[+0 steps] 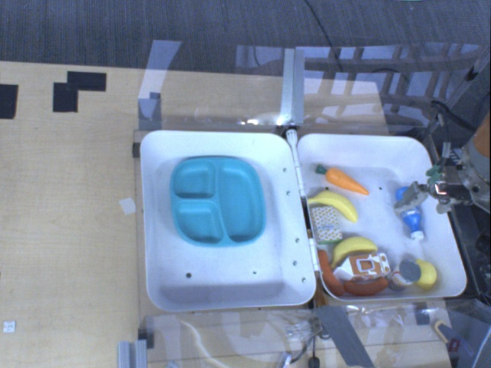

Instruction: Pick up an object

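Pale wooden bench (69,228) carries two white bins. Left bin (153,282) holds a blue divided plate (218,200) at its middle. Right bin (383,159) holds a carrot (345,179), bananas (335,204) and a blue bottle (411,219) near its right edge, beside the gripper (423,192); whether its jaws are apart I cannot tell.

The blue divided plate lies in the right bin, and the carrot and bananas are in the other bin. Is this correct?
Not quite. The camera view shows the blue divided plate in the left bin, not the right one. The carrot and bananas are in the other bin, the right one.
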You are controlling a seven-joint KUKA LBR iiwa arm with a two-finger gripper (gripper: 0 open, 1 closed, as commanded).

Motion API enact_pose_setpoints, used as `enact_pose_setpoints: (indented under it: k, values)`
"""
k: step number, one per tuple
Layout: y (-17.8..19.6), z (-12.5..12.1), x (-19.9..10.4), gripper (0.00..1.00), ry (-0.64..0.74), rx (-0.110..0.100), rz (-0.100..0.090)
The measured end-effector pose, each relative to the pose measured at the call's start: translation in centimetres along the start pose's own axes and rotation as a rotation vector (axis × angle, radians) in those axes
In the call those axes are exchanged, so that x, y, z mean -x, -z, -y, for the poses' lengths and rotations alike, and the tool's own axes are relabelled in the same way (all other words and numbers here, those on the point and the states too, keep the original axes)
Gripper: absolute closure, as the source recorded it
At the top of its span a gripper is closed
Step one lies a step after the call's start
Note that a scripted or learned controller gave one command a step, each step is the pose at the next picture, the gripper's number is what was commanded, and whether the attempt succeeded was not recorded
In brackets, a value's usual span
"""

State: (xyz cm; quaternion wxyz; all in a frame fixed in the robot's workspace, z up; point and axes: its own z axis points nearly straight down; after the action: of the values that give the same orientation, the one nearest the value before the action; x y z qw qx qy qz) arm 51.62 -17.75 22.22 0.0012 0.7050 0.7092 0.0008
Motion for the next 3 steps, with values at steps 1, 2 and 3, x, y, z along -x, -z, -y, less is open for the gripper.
enact_pose_setpoints:
  k: [1, 2, 3]
  values:
    - [-11.4, 0.6, 2.8, 0.00, -0.188, -0.002, -0.001]
    - [-10.3, 0.5, 2.7, 1.00, -0.186, 0.002, 0.000]
    - [0.6, 1.6, -1.0, 1.00, -0.387, 0.002, 0.000]
